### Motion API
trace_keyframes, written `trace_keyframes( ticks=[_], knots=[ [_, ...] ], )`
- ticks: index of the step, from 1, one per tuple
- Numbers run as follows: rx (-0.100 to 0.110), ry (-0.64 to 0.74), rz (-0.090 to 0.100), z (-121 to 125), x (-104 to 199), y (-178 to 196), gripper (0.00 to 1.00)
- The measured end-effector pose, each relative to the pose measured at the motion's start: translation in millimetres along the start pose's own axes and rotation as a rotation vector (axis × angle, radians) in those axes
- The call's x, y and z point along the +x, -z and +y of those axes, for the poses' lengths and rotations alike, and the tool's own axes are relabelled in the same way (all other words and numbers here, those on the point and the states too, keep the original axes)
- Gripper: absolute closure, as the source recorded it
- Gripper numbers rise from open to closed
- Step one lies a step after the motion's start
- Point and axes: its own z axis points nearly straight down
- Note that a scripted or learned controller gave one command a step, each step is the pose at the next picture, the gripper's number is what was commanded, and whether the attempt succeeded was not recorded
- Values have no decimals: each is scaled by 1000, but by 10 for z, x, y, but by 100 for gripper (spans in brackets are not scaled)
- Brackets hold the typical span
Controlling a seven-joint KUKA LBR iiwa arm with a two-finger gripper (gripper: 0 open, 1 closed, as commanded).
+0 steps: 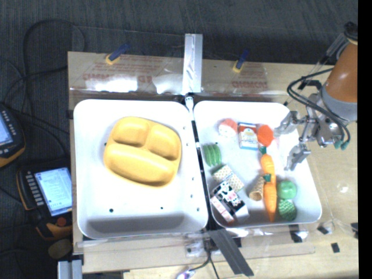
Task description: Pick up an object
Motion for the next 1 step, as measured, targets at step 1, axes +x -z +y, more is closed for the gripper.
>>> trace_keyframes(
  ticks=[1],
  knots=[
    [-1, -133, 0, -218, 391, -922, 0]
  ],
)
